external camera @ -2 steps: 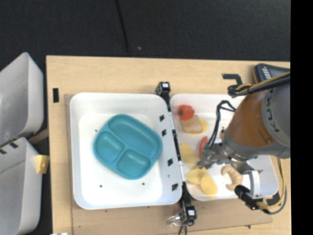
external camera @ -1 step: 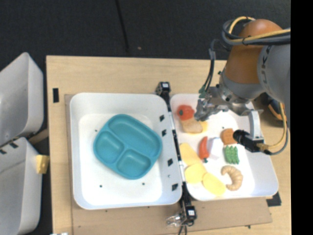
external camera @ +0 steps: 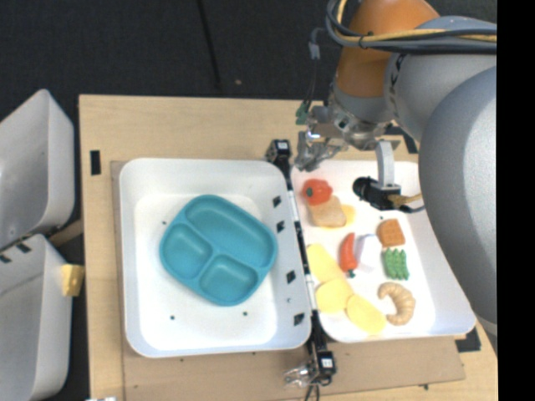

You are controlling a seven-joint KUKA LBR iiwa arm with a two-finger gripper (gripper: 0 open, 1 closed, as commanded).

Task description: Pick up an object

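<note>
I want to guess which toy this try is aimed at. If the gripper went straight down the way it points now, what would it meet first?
Most likely the red tomato at the near-left corner of the right bin: the gripper hangs just above it in the slanted view. Depth is unclear, so it might instead land on the bin's rim beside the tomato.

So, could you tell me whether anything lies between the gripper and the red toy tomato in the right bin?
Nothing visible does. The gripper hangs at the far left corner of the right white bin, just above the red toy tomato, with bare bin floor between them.
</note>
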